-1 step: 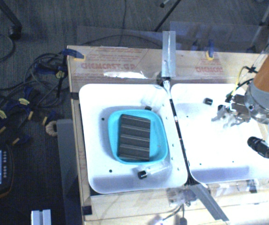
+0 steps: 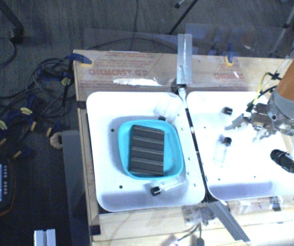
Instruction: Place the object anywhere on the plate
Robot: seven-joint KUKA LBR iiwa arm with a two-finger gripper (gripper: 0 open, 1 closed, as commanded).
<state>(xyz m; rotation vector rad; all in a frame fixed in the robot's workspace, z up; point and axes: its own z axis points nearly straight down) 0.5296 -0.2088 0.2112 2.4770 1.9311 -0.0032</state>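
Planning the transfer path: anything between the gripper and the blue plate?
The gripper hovers over the right bin; the two bins' adjoining rims lie between it and the blue plate. A dark ridged block covers most of the plate.

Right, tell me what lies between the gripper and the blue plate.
In the camera view, between the gripper and the blue plate lie bare white bin floor, a small clear vial with a black cap, and the divider where the two bins meet.

Ridged block (image 2: 147,150) on plate (image 2: 175,147), plate in left bin (image 2: 101,152)
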